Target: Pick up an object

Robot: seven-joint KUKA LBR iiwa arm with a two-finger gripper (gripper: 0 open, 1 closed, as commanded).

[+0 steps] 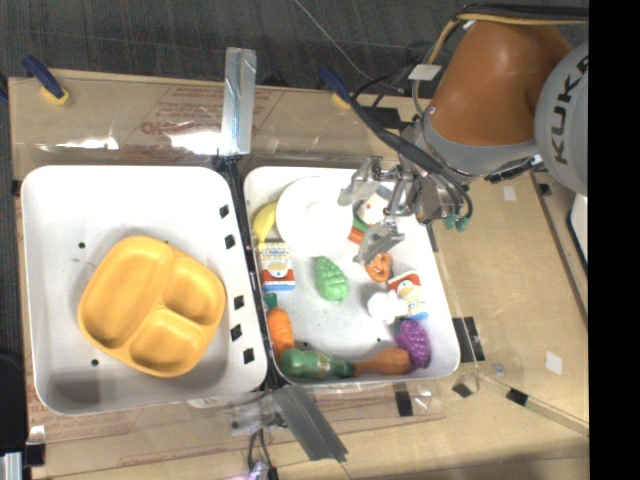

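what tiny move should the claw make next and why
Probably a short straight descent. The claw hangs over the right bin, above a small orange toy, with nothing visibly between its fingers. The green toy lies apart to the side, so lowering looks fairly unobstructed.

Banana (263, 220) half under white plate (312, 208) — arm (500, 78) cut off at right.

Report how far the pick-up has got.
Done: the arm has reached over the right white bin, and the gripper sits low among the toys near the small orange toy. In hand: nothing visibly gripped. Left: closing on one item and lifting it. The green leafy plastic toy, the purple plastic grape bunch and the yellow divided plastic tray in the left bin lie untouched.
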